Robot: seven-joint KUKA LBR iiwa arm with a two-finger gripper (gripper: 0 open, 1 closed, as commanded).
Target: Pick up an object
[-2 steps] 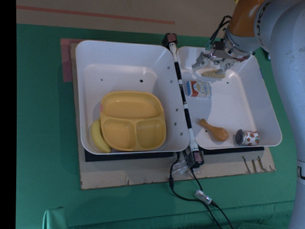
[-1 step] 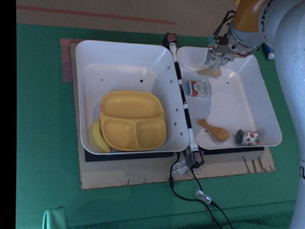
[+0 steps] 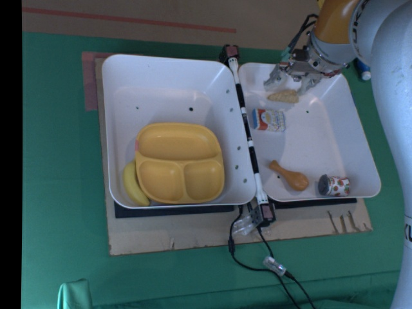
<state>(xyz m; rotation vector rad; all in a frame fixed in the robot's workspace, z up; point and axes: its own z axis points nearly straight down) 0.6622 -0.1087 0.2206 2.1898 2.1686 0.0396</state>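
My gripper (image 3: 288, 82) hangs over the far part of the right bin (image 3: 351, 118), its fingers spread open just above a small tan pastry-like piece (image 3: 283, 96). Nothing sits between the fingers. In the same bin lie a small white carton with red and blue print (image 3: 268, 120), a brown drumstick-shaped toy (image 3: 289, 175) and a small printed can on its side (image 3: 333, 185).
The left bin (image 3: 129, 82) holds a yellow divided tray (image 3: 180, 163) with a banana (image 3: 133, 184) beside it at the near left. A black divider strip (image 3: 246, 131) runs between the bins. Cables (image 3: 257, 250) trail over the cardboard in front.
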